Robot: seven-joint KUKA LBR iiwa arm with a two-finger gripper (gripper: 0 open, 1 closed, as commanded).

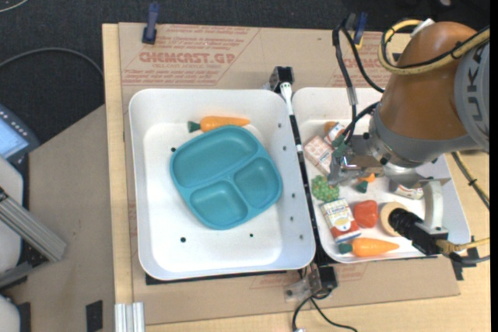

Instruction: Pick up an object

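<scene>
Listing contents: left bin (148,190) holds a teal divided plate (225,175) and a toy carrot (222,122) at its far side. Right bin (459,221) holds small cartons, a red piece, and another carrot (373,247) nearest. Tool (348,164) above them; finger state cannot be told. Worktop board (187,57) reads "CHEMCAST GP".

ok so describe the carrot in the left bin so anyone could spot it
Look in the left white bin, at its far side. The carrot lies just beyond the teal divided plate, orange with a green top. Another carrot lies in the right bin.
</scene>
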